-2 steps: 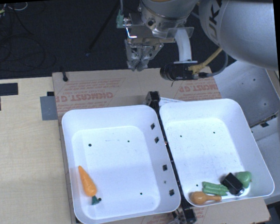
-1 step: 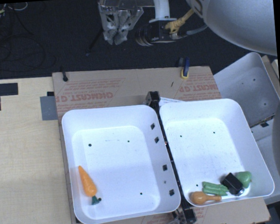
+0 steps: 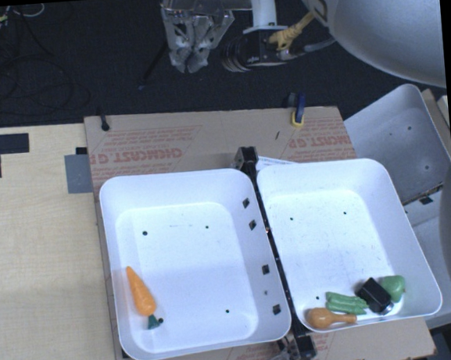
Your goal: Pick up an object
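Note:
My gripper [image 3: 192, 54] hangs high over the dark area behind the bench, far from both bins, with nothing seen in it. An orange toy carrot [image 3: 141, 291] with a small green top lies at the front left of the left bin [image 3: 175, 189]. In the front right corner of the right bin [image 3: 327, 176] a cluster sits close together: an orange pear-shaped toy [image 3: 328, 317], a green pod [image 3: 346, 303], a black block [image 3: 374, 295] and a light green piece [image 3: 394, 285].
A black divider with clips [image 3: 264, 246] runs between the two bins. The bins rest on a cardboard sheet [image 3: 167, 145] over a wooden bench. A grey panel [image 3: 398, 133] leans at the right, and the arm's large grey body [image 3: 383, 12] fills the top right.

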`<state>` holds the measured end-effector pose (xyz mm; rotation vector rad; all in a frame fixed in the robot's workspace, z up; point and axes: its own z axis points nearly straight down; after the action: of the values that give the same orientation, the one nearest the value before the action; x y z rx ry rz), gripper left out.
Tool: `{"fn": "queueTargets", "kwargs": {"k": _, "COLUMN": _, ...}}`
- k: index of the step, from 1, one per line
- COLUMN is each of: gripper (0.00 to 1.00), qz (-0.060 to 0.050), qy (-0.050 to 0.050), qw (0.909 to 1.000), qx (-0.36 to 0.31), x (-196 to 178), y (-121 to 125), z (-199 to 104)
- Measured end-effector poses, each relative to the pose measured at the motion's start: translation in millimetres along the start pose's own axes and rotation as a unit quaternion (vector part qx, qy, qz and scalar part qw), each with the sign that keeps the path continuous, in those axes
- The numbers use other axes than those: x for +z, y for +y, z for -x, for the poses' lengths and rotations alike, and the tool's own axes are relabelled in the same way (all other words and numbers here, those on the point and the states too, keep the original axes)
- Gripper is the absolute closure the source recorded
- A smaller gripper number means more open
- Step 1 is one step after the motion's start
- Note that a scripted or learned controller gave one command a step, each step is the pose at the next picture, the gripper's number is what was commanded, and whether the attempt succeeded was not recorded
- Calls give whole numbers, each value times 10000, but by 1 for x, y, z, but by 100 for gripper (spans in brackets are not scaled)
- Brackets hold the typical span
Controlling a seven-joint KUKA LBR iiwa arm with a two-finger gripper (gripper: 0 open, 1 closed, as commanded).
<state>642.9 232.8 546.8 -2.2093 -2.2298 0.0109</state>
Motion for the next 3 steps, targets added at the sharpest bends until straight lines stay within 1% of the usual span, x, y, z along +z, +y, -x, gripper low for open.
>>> {"fn": "queueTargets", "kwargs": {"k": 1, "gripper": 100, "qz": 1, "qy": 7, "qw": 10000, "qx": 35, "x": 10, "y": 1, "z": -6}}
{"fn": "queueTargets", "kwargs": {"k": 3, "gripper": 100, "qz": 5, "qy": 5, "qw": 10000, "qx": -9, "x": 10, "y": 0, "z": -13}}
